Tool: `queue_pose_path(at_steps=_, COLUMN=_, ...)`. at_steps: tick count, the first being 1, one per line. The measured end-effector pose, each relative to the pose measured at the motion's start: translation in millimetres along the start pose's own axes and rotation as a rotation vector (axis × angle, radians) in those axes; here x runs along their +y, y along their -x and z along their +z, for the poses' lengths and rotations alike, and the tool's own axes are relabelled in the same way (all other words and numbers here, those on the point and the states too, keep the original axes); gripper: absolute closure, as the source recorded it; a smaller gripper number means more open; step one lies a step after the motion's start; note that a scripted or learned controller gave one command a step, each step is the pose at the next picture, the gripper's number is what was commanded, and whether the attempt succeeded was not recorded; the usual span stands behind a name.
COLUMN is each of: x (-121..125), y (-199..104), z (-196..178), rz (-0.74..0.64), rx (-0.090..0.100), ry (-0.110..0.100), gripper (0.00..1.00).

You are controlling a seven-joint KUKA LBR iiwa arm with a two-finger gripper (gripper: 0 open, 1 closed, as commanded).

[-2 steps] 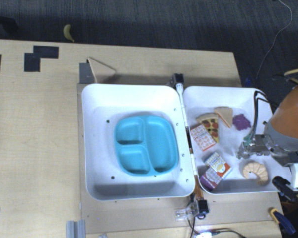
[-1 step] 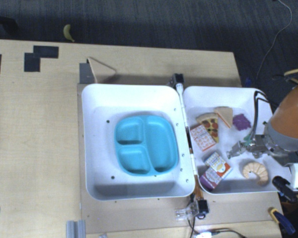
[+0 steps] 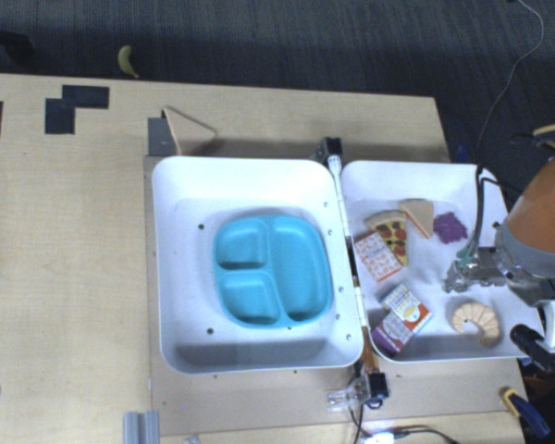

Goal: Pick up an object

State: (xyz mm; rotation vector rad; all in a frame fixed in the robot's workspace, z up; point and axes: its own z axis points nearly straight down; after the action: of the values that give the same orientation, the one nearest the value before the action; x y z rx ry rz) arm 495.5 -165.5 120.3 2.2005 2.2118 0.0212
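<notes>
The right bin [image 3: 462, 176] holds several small items. A pizza slice [image 3: 391, 229], a tan bread wedge [image 3: 418, 215] and a purple cluster [image 3: 450, 226] lie toward the back. A red-and-white carton [image 3: 378, 257] lies near the bin's left wall. A small juice box [image 3: 407, 310] and a purple piece [image 3: 385, 339] rest at the front left. A beige croissant [image 3: 474, 319] lies at the front right. My gripper [image 3: 464, 278] hangs over the right part of this bin, just behind the croissant and in front of the purple cluster.
The left bin [image 3: 180, 248] carries a blue divided plate [image 3: 272, 268]. A ridge with a black clip [image 3: 331, 148] separates the two bins. The grey arm with its orange band [image 3: 546, 213] comes in over the right bin's right wall.
</notes>
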Motion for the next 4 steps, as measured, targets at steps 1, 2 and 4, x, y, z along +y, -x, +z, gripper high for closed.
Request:
queue_pose_path(at_steps=1, x=0, y=0, z=0, rz=-0.001, rx=0.0, ry=0.0, gripper=0.0)
queue_pose_path(at_steps=2, x=-3, y=-41, z=30, rz=0.004, rx=-0.001, ry=-0.007, gripper=0.0)
queue_pose_path(at_steps=4, x=-5, y=-135, z=-66, rz=0.0, rx=0.007, ry=-0.021, gripper=1.0)
